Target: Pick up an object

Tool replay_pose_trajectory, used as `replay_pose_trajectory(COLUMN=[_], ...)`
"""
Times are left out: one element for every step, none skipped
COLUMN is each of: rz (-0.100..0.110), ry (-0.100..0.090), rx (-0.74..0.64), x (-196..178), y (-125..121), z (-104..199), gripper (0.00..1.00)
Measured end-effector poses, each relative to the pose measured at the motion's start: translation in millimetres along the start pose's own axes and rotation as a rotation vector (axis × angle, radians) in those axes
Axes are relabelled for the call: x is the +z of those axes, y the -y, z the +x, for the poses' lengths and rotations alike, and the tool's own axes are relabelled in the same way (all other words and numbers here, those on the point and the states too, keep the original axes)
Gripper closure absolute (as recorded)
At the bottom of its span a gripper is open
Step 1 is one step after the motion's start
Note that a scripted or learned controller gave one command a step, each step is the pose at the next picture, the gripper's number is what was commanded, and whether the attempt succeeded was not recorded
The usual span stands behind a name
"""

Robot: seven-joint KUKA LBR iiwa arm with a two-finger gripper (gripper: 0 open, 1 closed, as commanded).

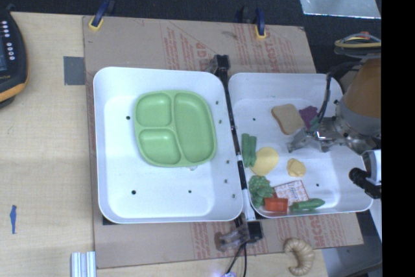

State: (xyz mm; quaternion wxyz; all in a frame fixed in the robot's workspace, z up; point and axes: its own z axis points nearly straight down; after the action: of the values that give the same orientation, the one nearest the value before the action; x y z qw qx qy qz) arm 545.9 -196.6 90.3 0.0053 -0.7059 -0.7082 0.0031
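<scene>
The right bin (337,84) holds several toy foods. A tan bread slice (287,118) lies beside a purple piece (309,115). Further down are a green pickle (249,144), a yellow lemon (266,159) and a small yellow piece (296,167). Along the bin's front edge lie broccoli (260,188), a red piece (275,205), a red-and-white card (292,191) and a green bean pod (306,205). My gripper (310,138) hangs over this bin, just right of the bread and above the small yellow piece. I see nothing held in it.
The left bin (113,159) carries a green divided plate (175,128). A tan croissant-like toy (299,253) lies outside the bins on the cardboard near the front. A controller (10,61) sits at the far left. Clamps (259,23) pin the cardboard's back edge.
</scene>
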Motion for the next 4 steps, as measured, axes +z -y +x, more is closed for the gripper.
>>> replay_pose_trajectory(rz=[-0.015,-0.010,-0.009,-0.013], ry=[0.005,0.004,0.004,0.004], rx=[-0.002,-0.003,-0.004,-0.003], x=[-4,-14,-14,-4], y=[-70,-67,-67,-112], z=[-16,-17,-17,-16], gripper=[0.00,1.00,0.00,0.00])
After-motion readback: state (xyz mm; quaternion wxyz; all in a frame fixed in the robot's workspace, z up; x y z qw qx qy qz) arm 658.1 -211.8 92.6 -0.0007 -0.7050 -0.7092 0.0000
